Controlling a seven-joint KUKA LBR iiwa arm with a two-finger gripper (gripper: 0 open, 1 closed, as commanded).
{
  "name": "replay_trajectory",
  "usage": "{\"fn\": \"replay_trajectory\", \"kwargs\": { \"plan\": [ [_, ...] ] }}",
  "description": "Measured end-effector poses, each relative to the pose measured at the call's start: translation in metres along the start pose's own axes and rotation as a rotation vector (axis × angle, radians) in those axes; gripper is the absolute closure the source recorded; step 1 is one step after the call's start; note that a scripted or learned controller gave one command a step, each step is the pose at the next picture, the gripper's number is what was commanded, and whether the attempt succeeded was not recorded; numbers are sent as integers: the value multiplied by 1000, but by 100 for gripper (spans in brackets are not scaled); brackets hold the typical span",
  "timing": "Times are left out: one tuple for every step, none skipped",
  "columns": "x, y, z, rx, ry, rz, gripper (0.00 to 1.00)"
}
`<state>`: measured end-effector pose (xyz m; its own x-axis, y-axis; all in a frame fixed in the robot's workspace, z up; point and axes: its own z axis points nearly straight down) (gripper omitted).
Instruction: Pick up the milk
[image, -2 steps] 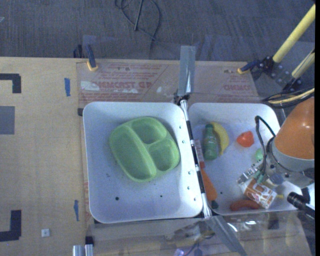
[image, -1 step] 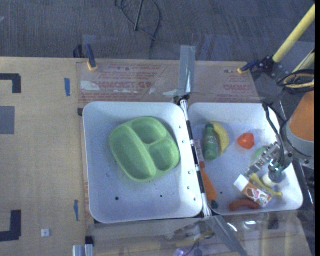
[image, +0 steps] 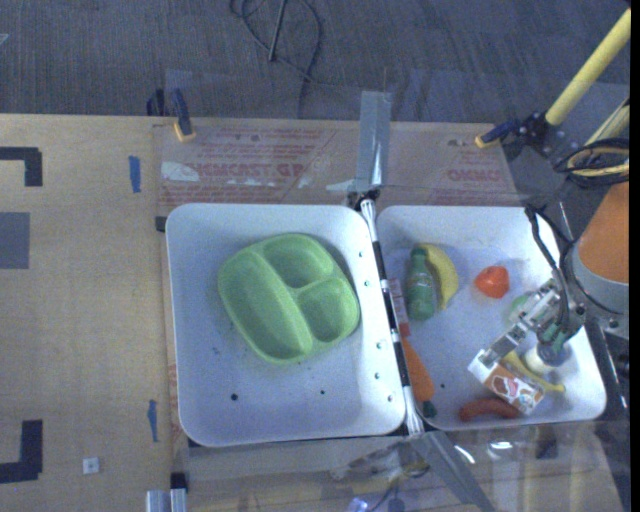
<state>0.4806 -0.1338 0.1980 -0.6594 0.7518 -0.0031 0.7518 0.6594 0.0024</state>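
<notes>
1 small milk carton (image: 513, 386) lies tilted in the right bin (image: 455, 232), likely light, stiff and crushable, best gripped across its flat sides; the pincer (image: 515, 335) above, whether wide or narrow I cannot tell.

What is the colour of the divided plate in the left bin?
The divided plate is light green, as the camera view shows clearly.

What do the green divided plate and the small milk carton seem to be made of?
Green divided plate: probably moulded plastic, matt; uniform colour, rounded compartment walls, soft highlights.
Milk carton: looks like printed cardboard or a plastic toy copy; boxy shape, white faces with red and yellow print. Too small to tell which.
</notes>
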Motion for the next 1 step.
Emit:
{"fn": "replay_trajectory", "kwargs": {
  "plan": [
    [-8,-5,109,-5,-4,92,0]
  ]
}}
